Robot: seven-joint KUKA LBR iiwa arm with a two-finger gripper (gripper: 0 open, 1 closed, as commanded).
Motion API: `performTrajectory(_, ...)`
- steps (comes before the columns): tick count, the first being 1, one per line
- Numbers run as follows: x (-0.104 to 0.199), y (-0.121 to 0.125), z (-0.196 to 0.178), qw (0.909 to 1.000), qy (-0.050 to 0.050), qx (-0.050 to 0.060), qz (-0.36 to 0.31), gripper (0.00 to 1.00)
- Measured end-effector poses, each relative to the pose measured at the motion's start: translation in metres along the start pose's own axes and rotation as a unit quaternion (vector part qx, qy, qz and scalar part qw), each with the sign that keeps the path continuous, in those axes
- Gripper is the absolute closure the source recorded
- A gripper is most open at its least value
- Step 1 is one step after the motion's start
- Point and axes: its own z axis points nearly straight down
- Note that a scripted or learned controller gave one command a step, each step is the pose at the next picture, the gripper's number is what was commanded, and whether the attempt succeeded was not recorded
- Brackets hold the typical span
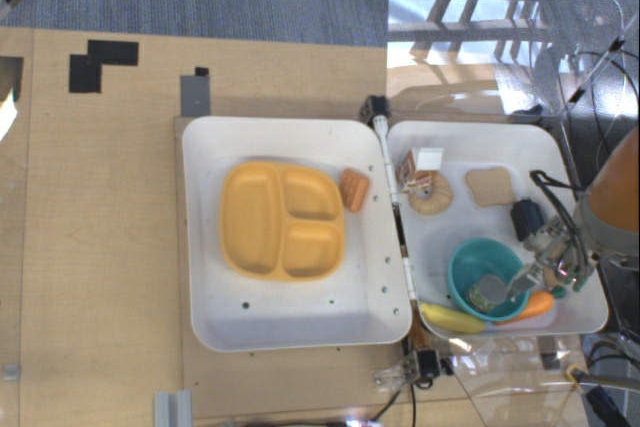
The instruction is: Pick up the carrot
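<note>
The carrot lies at the near edge of the right bin, toward its near right corner, wedged between the teal bowl and the bin wall, with the banana just beside its tip. The gripper hangs above it, whether wide or narrow I cannot tell. The carrot is smooth, tapered and slick-looking, so a pinch could squirt it sideways, and the hard round bowl rim may block a finger or get dragged along.

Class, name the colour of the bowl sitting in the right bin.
Teal: the bowl shows best in the camera view, beside the carrot.
</note>
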Motion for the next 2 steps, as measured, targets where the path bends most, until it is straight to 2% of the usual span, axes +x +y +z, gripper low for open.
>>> performTrajectory(1,-0.0019,0.008,0.0127,0.9647,-0.006,-0.005,-0.263,0.0)
performTrajectory(2,-0.0105,0.0071,0.0105,0.879,-0.022,-0.003,-0.476,0.0)
